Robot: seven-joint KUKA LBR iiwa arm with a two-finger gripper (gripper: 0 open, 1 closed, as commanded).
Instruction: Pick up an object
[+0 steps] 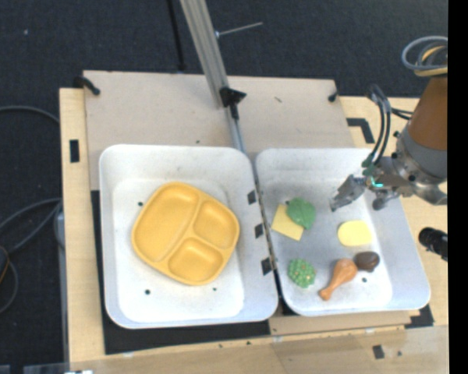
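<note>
The right bin (327,166) holds several toy foods. A green leafy piece (300,211) lies beside a pale yellow wedge (287,225). In front of them sit a green bumpy piece (302,272), a tan drumstick (339,277), a dark brown lump (366,261) and a yellow oval (355,233). My gripper (364,199) hangs over the right bin's far right part, just behind the yellow oval. Its fingers (345,194) are spread, it is open, and nothing sits between them.
The left bin (117,170) carries a yellow divided plate (186,232). A slanted metal post (210,53) rises behind the two bins. The arm's cables (382,123) hang near the right bin's far corner.
</note>
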